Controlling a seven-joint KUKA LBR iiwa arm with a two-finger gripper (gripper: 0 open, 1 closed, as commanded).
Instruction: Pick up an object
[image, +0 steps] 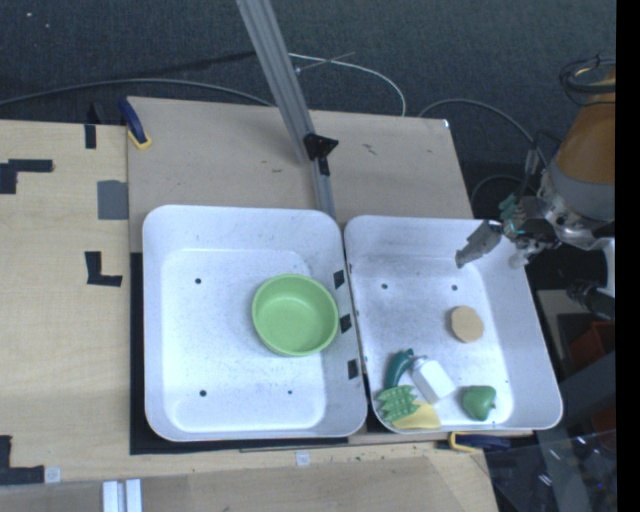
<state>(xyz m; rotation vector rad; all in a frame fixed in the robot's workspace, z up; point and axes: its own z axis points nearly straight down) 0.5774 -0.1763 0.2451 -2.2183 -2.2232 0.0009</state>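
— Where was the gripper (497, 240) at that moment?

— Over the far right corner of the right bin (400, 235), at the end of the grey arm (585, 165) with its orange band. One grey finger (476, 245) stuck out over the bin's floor; a second showed near the rim. They stood somewhat apart, with nothing between them.

— And the things to pick?

— All in the right bin. A tan round disc (466, 324) lay toward the right wall, about halfway down, apart from the rest. Along the near edge sat a cluster: a dark green curved piece (399, 366), a white block (433, 381) just beside it, a light green ridged toy (397, 403) in the near left corner, a yellow piece (422, 419) touching it, and a green rounded lump (479, 402) toward the near right corner.

— The left bin?

— The left bin (180, 240) held a green bowl (294, 315), upright, toward its right side, near the wall shared with the other bin.

— Anything else on the bench?

— A grey pole (285, 80) slanted across the far edge, ending at a black clamp (320, 147) just behind the bins.
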